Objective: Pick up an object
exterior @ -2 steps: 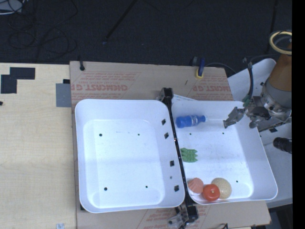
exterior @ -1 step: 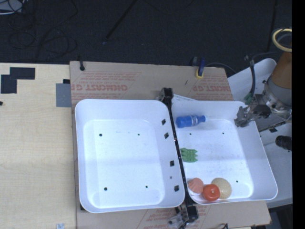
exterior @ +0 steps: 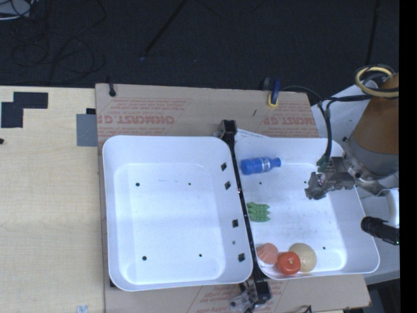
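Note:
In the right bin (exterior: 352, 253) a blue bottle (exterior: 260, 165) lies on its side near the back left corner. A small green object (exterior: 258, 212) rests by the divider. At the bin's front sit a pink piece (exterior: 267, 253), a red tomato-like ball (exterior: 288, 263) and a tan round object (exterior: 303, 255), close together. My gripper (exterior: 316, 189) hangs over the right part of this bin, well right of the bottle and the green object. Nothing shows between its fingers.
The left bin (exterior: 117, 175) lies beside the right one, with a black divider strip (exterior: 238, 194) between them. Both stand on a cardboard sheet (exterior: 169, 113). Cables and the arm's orange band (exterior: 381, 119) crowd the right side.

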Controlling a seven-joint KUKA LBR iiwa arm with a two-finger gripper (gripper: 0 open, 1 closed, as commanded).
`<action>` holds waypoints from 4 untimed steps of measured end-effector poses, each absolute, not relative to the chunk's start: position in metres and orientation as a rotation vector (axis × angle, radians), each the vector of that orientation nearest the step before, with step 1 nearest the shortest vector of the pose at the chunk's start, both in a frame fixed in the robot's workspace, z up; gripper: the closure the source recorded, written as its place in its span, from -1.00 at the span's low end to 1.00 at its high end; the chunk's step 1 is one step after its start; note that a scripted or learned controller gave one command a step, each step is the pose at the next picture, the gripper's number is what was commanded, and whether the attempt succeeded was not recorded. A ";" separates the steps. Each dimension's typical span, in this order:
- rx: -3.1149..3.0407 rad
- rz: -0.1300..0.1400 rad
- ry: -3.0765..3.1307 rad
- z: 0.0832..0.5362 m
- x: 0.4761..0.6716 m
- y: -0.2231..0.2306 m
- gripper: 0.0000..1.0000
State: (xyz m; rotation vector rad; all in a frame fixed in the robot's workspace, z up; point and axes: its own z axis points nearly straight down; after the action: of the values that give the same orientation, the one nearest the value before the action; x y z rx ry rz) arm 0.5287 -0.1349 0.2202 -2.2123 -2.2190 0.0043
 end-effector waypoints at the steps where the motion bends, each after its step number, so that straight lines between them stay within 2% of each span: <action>1: -2.224 0.005 -2.219 0.197 0.562 -0.193 1.00; 2: -2.222 0.003 -2.217 0.208 0.561 -0.191 1.00; 3: -2.214 0.006 -2.224 0.131 0.607 -0.213 1.00; 4: -2.214 0.003 -2.227 0.146 0.607 -0.213 1.00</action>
State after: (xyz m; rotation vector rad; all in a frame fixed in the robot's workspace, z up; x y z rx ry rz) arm 0.6069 -0.2128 0.1462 -2.2138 -2.2269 0.0032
